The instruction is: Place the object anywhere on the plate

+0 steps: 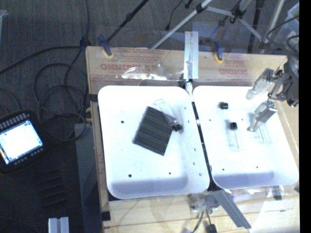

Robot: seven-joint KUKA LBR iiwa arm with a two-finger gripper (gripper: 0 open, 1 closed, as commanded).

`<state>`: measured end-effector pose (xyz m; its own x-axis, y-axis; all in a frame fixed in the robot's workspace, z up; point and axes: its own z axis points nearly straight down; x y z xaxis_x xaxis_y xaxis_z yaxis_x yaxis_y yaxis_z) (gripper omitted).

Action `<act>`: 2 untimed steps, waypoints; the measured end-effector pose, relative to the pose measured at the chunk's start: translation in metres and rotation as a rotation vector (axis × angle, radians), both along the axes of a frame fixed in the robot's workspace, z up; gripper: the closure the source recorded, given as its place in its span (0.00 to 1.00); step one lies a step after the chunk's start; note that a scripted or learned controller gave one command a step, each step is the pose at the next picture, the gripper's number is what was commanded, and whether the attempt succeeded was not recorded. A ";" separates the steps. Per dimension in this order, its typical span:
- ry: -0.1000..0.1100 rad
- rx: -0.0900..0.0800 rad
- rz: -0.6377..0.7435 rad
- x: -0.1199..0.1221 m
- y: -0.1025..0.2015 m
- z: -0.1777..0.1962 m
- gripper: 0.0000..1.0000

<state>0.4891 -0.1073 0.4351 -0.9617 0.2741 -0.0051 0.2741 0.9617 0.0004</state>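
**Gripper over the right bin, dark plate in the left**

At right of frame the gripper [259, 105] hangs open above the right bin [252, 176]. Two small black pieces [223, 106] lie there. The ribbed dark plate [154, 130] sits tilted in the left bin [146, 183].

Gripper [258, 105]: pale metallic silver fingers, translucent in places, carried on a dark wrist.

Right bin [252, 171], under the gripper: plain white, with small dark dots on the floor. Two small black objects lie left of the gripper: one [223, 106] level with it, one [233, 125] slightly lower.

Left bin [146, 178], well left of the gripper: white, dotted likewise. It contains a dark grey plate [153, 130] with a fine parallel ribbed pattern. A small black piece [176, 126] sits at the plate's gripper-side corner.

Bench [146, 64], beyond the gripper: light tan wood with red lettering. Two blue clamps [103, 45] with yellow tips sit at its far edge.
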 end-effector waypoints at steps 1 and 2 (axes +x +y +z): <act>0.000 0.001 0.001 0.000 0.000 0.000 0.00; 0.000 0.001 0.001 0.000 0.000 0.000 0.00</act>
<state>0.4892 -0.1068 0.4351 -0.9619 0.2732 -0.0048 0.2732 0.9620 0.0010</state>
